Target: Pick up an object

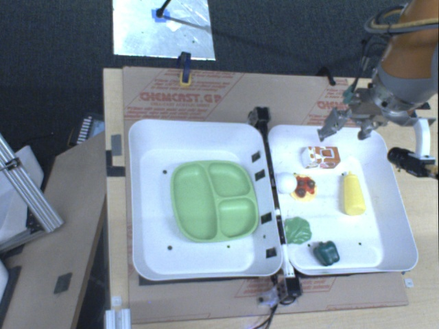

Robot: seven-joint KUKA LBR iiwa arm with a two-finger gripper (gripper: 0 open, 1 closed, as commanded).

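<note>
Gripper: the gripper [348, 123] hangs over the far edge of the right bin [391, 211], its two fingers spread apart with nothing between them
Nearest object: a small white and orange-brown packet [321, 157] lies just below the gripper and a little to its left, towards the near side of the bin; this looks like the most likely thing to pick
Long axis: the packet lies roughly across the view, left to right, so the fingers would probably need to close over its shorter side
Other objects, right bin: a yellow bottle [353, 192] lies further towards the near side and slightly right of the gripper, with its long axis pointing away from the gripper; a red and yellow toy [304, 186] and a white ball [284, 182] touching it lie near-left of the packet; a green leafy piece [298, 229] and a dark green pepper [326, 253] are well apart from the gripper, at the near end
Left bin: the left bin [147, 184], far to the left of the gripper, holds a green divided plate [212, 201] whose three compartments hold nothing
Judgement: the pick is not yet begun; the coming move seems a short descent towards the near-left, onto the packet
Risk: the packet looks flat, so the fingers may slide over it
</note>
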